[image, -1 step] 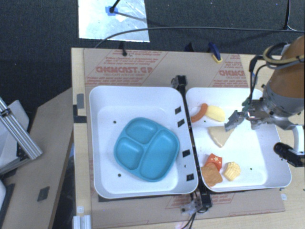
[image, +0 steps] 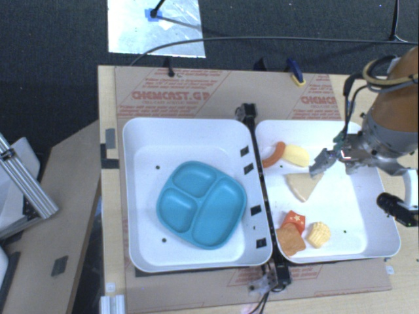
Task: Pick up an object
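Fingers hang just above the pale wedge in the right bin; whether apart or together, I cannot tell. Five food items lie there: wedge, sausage, lemon, two orange pieces. One blue tray fills the left bin. Cardboard reads "CHEMCAST".

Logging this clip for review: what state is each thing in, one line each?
Gripper: low over the right bin, above the tan wedge, holding nothing I can see.
Tan wedge: flat in the right bin.
Blue divided plate: upright in the left bin, compartments bare.
Orange sausage: touching the yellow piece.
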{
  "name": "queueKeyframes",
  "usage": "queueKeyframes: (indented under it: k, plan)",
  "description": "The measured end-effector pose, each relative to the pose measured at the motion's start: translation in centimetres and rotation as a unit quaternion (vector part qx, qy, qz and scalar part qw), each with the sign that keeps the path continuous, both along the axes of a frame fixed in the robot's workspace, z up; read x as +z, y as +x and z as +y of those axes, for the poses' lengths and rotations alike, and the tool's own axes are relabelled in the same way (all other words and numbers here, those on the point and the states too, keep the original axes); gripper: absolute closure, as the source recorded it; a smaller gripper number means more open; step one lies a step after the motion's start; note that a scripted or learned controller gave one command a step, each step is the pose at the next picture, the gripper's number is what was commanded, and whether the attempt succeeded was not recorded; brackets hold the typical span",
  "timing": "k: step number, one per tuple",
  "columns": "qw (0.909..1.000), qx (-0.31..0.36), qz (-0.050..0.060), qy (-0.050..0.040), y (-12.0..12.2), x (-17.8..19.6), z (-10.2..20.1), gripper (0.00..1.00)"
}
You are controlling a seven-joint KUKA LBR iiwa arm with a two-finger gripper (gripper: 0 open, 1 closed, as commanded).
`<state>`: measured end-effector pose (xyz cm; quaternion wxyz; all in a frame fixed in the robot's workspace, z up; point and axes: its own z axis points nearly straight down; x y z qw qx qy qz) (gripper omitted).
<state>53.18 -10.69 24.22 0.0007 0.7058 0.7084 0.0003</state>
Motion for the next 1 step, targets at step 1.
queueKeyframes:
  k: [1]
  plan:
    - [1.0000,-0.001,0.002,0.0006,-0.18,-4.17,-0.03,0.00]
